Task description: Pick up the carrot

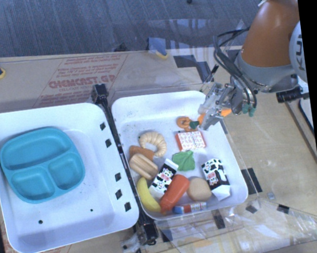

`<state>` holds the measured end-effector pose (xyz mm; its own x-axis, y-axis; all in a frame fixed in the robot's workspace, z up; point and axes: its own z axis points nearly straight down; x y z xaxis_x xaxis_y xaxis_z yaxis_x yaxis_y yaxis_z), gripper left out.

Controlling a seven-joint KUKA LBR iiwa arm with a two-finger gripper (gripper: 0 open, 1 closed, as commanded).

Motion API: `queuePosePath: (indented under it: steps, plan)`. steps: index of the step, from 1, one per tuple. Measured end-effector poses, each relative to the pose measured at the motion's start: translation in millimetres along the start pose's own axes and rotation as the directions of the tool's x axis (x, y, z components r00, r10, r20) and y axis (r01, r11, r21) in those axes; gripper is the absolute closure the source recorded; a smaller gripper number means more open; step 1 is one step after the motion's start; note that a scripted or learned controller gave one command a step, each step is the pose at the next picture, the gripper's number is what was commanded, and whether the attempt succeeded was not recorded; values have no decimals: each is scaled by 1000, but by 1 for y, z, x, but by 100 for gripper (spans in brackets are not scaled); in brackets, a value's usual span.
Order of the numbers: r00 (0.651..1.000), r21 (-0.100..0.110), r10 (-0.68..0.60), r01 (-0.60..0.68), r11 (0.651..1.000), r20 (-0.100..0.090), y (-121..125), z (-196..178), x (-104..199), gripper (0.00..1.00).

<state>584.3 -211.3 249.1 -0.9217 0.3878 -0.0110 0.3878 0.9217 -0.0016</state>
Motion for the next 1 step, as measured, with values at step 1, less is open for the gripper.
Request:
queuePosePath:
  steps: [1]
  plan:
    - [1000,0,-8,8,1000,-1,2,-8,0,100]
